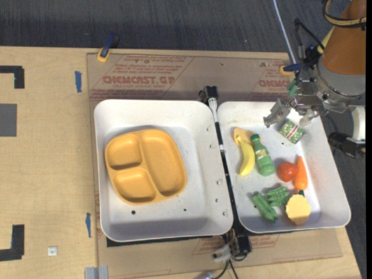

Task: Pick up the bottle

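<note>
Below-left of the gripper (292,116), fingers spread and empty: green bottle (263,156), touching banana (244,151). Risk judged: descent catches the banana instead.

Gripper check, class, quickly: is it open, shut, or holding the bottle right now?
Gripper: over the right bin's far end, apart from the green bottle; open or shut cannot be told.
</note>
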Tool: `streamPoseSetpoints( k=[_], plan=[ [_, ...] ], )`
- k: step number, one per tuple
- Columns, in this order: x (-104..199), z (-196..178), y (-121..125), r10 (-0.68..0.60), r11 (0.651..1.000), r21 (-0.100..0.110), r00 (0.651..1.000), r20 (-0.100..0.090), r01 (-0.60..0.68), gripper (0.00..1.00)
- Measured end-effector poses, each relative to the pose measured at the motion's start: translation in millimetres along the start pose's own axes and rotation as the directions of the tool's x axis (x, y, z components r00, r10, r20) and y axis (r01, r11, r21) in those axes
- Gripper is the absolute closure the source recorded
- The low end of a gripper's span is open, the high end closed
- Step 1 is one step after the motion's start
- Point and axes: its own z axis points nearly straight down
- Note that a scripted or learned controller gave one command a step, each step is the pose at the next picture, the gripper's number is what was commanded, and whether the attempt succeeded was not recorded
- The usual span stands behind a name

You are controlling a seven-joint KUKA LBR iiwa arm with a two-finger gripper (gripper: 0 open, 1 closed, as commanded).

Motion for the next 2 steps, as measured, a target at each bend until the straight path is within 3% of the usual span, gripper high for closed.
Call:
streamPoseSetpoints(
  k=[1, 2],
  plan=[
    [-1.2, 177.5, -23.1, 0.024, 1.000, 0.002, 1.000, -0.001, -0.024, 0.00],
    [-63.7, 178.1, -30.8, -0.064, 0.998, 0.000, 0.998, 0.001, 0.064, 0.00]
  ],
)
